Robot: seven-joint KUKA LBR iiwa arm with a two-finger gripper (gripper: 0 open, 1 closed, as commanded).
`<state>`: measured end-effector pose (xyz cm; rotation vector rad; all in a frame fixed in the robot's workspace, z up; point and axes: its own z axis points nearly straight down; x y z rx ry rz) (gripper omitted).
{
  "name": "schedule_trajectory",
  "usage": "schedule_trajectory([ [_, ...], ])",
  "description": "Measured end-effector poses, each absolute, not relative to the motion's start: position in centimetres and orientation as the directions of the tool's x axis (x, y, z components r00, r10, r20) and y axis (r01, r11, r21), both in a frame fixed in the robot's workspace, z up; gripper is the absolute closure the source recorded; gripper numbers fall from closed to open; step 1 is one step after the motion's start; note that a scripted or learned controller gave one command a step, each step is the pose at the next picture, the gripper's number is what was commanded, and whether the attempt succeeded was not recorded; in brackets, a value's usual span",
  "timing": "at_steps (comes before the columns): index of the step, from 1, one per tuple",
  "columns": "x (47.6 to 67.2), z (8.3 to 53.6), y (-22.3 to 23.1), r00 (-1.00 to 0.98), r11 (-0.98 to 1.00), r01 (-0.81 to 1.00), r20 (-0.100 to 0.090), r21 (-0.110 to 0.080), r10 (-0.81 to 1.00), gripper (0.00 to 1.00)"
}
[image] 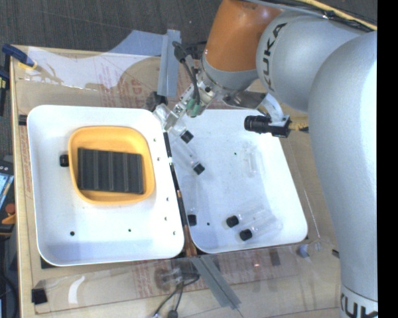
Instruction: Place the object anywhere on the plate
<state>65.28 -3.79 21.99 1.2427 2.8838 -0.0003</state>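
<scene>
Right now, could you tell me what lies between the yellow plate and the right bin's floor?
The camera view shows the left bin's right rim and the dark seam between the bins.

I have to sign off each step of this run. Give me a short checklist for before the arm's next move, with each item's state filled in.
1. Yellow plate in the left bin, upright and reachable: ok.
2. Plate free for placing: not ok, a dark ribbed block covers its middle.
3. Gripper over the right bin's upper left corner, near the divide: ok.
4. Object seen between the fingers: cannot tell.
5. Small clear vials with black caps lying loose in the right bin: ok.
</scene>
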Motion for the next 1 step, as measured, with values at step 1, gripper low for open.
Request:
schedule_trajectory([
  [1,65.34,19.21,-0.98,-0.789,0.789,0.615,0.002,-0.002,0.615,1.00],
])
